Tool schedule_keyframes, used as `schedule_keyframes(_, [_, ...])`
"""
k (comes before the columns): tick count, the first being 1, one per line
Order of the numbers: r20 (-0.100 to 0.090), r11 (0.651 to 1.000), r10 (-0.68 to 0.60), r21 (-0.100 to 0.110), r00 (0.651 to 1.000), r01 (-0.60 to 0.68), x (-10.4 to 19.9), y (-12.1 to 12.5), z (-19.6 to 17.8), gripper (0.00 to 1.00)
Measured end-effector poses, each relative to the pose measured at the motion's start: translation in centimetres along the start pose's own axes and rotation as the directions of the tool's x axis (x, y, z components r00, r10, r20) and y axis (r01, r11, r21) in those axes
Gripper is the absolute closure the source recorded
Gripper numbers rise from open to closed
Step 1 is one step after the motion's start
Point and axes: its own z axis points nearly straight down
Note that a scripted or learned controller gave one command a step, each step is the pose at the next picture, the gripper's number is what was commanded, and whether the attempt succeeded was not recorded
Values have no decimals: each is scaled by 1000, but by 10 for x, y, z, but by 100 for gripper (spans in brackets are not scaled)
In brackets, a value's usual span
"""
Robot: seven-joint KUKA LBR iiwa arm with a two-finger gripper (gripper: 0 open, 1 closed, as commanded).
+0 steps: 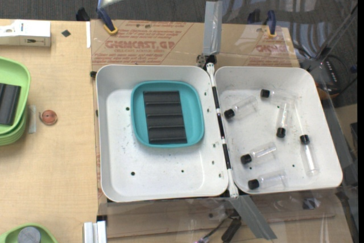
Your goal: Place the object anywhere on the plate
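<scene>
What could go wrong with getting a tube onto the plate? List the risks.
1. The tubes are clear, thin and lie flat in the right bin, so a grasp may well slip or miss.
2. Two tubes lie close together, so one may get knocked aside.
3. The teal plate holds a ribbed dark insert; a round tube could roll.

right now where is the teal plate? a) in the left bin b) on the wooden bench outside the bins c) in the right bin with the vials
a: the teal plate sits in the left bin, while the clear vials lie scattered in the right bin.
</scene>
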Motion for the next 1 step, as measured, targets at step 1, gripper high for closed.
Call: schedule_keyframes(1, [2,992,123,1,992,-123,-10,-3,1,0])
